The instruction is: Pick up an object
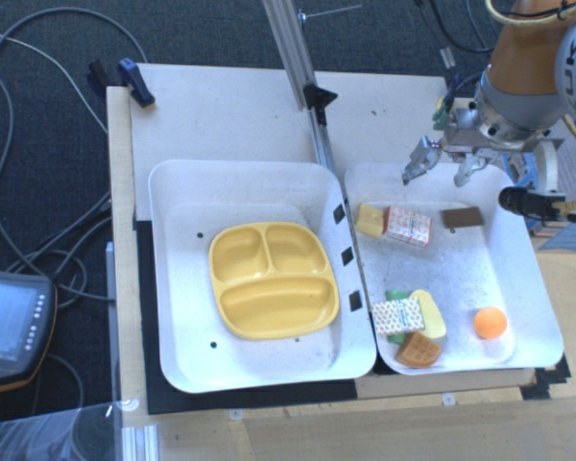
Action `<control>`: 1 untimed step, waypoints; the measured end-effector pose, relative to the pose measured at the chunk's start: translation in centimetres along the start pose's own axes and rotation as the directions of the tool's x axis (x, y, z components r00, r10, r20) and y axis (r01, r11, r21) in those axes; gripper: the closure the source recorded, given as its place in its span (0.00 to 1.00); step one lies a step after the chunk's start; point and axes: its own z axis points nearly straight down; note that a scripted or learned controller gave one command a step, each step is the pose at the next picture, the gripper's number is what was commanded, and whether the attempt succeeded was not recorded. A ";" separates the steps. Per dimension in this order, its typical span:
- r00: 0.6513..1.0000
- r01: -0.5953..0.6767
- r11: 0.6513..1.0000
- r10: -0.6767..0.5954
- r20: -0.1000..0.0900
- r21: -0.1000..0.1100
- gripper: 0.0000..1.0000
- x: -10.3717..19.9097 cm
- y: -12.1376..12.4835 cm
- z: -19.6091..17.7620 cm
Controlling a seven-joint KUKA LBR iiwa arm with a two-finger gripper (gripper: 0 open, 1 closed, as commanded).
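The gripper point(443, 168) hangs over the far edge of the right bin point(533, 286) with its two fingers spread apart and nothing between them; the arm point(535, 46) comes in over the bin's far right corner. In that bin a red-and-white box point(408, 226) lies near the far edge, touching a yellow block point(370, 221), with a brown bar point(462, 218) beside; an orange ball point(491, 323) sits by the near right corner, and a green-patterned box point(398, 313), a yellow piece point(430, 314) and a waffle point(420, 351) crowd the near left corner. The left bin point(173, 257) carries a yellow divided plate point(273, 279) at its middle.
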 end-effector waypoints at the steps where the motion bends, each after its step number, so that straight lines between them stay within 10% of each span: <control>1: 1.000 0.000 1.000 0.000 0.000 -0.001 0.00 0.0 0.0 0.0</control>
